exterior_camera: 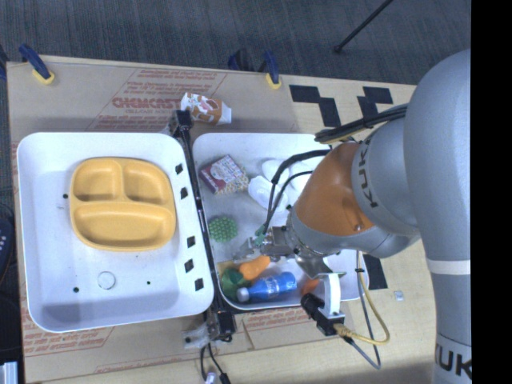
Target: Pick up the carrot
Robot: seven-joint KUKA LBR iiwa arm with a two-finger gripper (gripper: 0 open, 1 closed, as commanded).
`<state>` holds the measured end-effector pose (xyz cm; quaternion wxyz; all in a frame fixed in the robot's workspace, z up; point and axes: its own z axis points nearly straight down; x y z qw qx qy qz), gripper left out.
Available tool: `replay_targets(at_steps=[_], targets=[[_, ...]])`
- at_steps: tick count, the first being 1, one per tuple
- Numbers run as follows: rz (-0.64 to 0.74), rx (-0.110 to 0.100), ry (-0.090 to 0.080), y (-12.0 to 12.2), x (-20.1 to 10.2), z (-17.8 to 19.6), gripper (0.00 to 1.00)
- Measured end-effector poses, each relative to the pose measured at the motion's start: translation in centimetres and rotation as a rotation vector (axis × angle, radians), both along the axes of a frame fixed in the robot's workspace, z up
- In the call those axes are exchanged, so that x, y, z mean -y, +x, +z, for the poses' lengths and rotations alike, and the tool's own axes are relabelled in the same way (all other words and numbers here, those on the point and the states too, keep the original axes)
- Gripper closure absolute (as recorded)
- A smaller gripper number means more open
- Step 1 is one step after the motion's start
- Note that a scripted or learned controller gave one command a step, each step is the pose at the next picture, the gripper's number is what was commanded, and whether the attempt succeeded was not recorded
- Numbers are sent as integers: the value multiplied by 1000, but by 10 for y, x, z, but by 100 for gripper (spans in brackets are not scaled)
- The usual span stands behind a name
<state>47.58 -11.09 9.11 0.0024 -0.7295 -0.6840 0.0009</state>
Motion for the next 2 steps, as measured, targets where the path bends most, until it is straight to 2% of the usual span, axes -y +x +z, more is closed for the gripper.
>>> replay_targets(at_steps=[1, 2], targets=[[5, -2, 1, 0, 0, 10, 100], [-231, 0, -2, 2, -33, 109, 100]])
